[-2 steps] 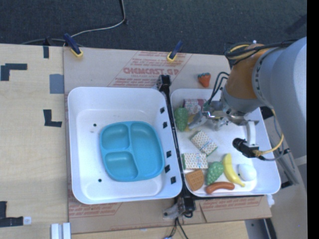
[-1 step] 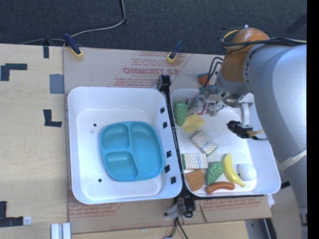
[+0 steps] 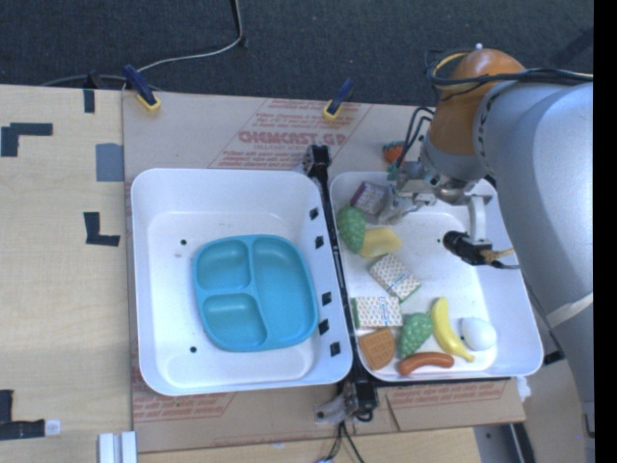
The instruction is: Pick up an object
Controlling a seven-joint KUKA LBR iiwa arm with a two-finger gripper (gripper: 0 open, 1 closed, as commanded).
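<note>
The gripper hangs low over the far end of the right bin; whether its fingers are parted or closed cannot be told. Just beside it lie a small grey packet, a green leafy vegetable and a yellow block.

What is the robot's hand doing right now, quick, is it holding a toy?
Gripper: low in the right bin, over the toys at its far end; whether it is open, closed or holding anything cannot be told.
</note>
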